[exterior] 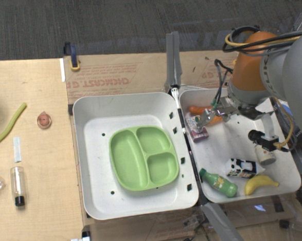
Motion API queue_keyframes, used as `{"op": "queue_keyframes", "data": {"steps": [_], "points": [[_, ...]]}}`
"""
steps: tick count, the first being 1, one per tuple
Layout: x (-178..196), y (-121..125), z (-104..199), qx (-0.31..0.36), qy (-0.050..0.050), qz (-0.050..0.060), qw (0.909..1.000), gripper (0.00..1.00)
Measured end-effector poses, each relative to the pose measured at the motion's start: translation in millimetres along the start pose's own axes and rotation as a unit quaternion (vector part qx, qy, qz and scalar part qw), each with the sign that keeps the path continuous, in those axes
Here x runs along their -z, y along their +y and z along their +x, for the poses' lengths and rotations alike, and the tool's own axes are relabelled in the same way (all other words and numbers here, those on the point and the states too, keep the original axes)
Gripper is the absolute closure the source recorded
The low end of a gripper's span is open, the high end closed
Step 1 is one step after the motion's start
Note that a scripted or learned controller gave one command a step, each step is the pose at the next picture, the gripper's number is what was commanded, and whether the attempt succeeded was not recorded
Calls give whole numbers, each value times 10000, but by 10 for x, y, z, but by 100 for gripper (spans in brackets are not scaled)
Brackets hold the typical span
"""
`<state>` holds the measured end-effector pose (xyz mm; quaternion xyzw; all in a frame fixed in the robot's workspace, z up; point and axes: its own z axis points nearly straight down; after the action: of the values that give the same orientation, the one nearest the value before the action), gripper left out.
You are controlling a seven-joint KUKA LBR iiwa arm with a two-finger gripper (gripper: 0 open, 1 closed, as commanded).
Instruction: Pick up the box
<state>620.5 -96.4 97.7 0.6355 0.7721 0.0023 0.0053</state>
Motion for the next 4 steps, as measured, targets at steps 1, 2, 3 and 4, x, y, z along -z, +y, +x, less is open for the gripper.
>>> {"op": "queue_keyframes", "data": {"steps": [1, 2, 3, 4], "points": [[100, 9, 12, 16, 7, -6, 10000, 100], [190, 11, 4, 19, -4, -8, 10000, 100], [553, 90, -165, 346, 18, 50, 9994, 100], [552, 91, -163, 351, 18, 50, 9994, 0]]}}
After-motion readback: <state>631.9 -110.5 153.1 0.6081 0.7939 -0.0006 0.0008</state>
